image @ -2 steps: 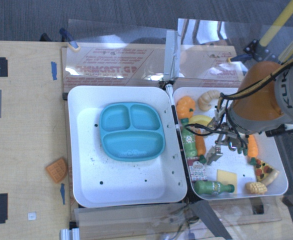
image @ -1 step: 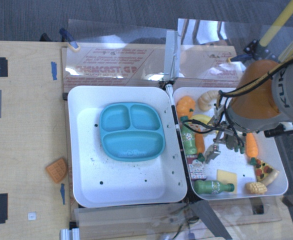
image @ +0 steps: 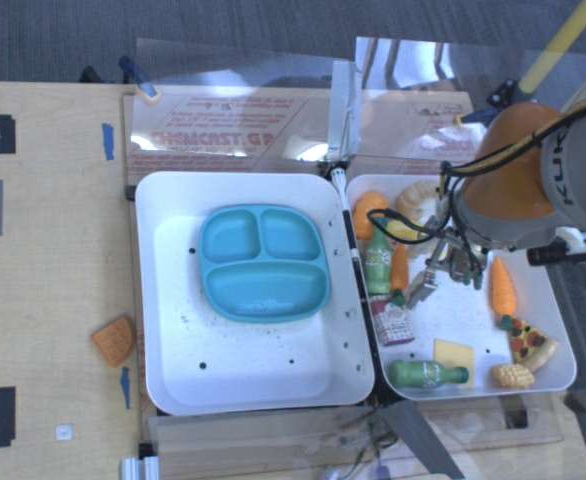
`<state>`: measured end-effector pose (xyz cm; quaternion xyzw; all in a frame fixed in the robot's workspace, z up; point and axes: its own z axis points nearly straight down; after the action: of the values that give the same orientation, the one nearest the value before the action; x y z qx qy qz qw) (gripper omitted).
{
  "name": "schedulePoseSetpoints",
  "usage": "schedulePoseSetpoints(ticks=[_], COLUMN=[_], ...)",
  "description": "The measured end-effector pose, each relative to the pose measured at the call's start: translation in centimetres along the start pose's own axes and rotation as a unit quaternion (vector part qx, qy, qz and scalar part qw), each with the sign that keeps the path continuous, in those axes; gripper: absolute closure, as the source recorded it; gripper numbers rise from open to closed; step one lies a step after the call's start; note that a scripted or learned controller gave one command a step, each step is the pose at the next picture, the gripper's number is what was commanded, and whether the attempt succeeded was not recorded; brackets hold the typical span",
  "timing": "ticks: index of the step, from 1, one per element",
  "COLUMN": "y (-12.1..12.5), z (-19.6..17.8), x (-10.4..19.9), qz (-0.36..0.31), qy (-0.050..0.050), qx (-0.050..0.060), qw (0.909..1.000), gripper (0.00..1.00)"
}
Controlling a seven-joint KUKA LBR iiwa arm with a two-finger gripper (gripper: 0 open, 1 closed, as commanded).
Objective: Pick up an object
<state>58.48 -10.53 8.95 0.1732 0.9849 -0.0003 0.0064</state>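
We see the gripper point(image: 435, 273) spread wide, empty, over crowded right bin point(image: 558, 363) — carrot point(image: 400, 266) alongside — it may slip.

We see a smooth, matt turquoise plastic divided plate point(image: 264, 264) inside a glossy white plastic bin point(image: 173, 348), with pale bare wood bench top point(image: 43, 298) to that bin's left.
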Motion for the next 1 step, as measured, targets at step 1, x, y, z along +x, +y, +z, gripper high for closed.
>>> schedulePoseSetpoints(ticks=[1], y=[1.79], z=[0.09], x=[-2.78], qz=[0.054], qy=[0.000], qx=[0.001], qw=[0.9985], gripper=[0.00])
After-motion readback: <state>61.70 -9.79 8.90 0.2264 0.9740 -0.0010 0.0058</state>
